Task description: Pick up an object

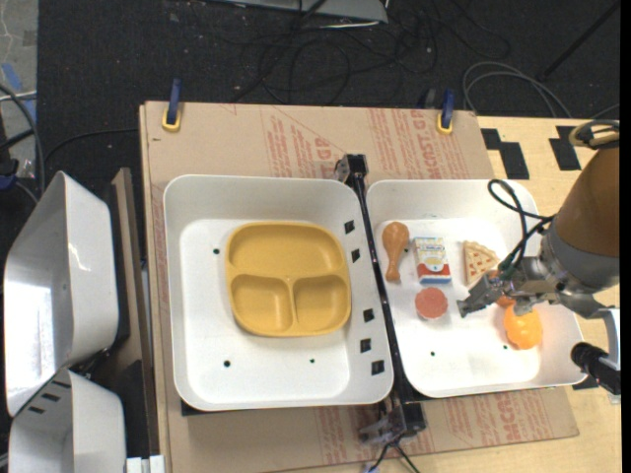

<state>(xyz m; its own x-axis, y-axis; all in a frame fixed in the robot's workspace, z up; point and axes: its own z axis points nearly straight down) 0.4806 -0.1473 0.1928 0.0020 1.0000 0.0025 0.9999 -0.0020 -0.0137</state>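
Observation:
In the right bin lie a brown toy drumstick, a small milk carton, a pizza slice, a red round slice and an orange fruit. My gripper hangs low over the bin, between the pizza slice and the orange. It is just right of the red slice. The wrist and cables hide part of the orange's top. I see nothing held in the gripper.
The left bin holds a yellow three-compartment tray. A black divider with clips runs between the bins. The arm's orange band stands over the right bin's right edge. Cardboard lies under both bins.

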